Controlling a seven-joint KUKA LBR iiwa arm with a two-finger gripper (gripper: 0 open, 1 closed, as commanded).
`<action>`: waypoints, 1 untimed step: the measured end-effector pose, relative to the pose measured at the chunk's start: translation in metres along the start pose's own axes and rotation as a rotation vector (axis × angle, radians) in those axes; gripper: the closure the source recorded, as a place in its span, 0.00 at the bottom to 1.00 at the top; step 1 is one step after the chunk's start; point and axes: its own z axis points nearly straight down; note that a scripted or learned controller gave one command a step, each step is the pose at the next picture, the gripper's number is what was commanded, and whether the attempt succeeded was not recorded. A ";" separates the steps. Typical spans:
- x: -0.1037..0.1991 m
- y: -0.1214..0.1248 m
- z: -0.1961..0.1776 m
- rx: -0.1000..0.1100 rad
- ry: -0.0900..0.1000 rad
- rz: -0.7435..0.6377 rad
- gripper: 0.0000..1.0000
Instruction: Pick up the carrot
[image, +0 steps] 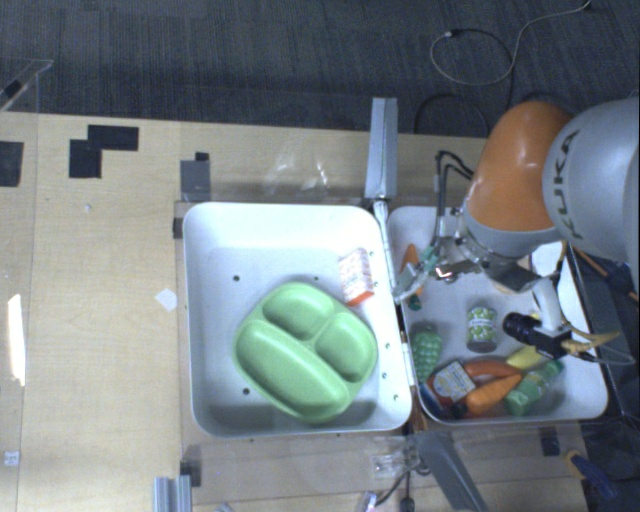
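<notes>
The carrot (492, 396) is orange and lies at the near edge of the right bin (590, 400), between a small printed packet (452, 380) and a green bottle (530, 391). A red sausage-like piece (490, 368) lies just behind it. My gripper (416, 274) hangs low over the far left part of the right bin, close to the wall between the bins. It is well away from the carrot, up and to the left of it. Nothing shows in its grasp.
A green can (481, 327), a knobbly green item (427, 350) and a yellow piece (526, 357) share the right bin. The left bin (215, 300) holds a green divided plate (305, 349) and a white-and-orange packet (355, 276). The arm covers the right bin's far side.
</notes>
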 end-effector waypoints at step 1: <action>-0.005 0.027 0.000 -0.001 0.000 -0.020 0.00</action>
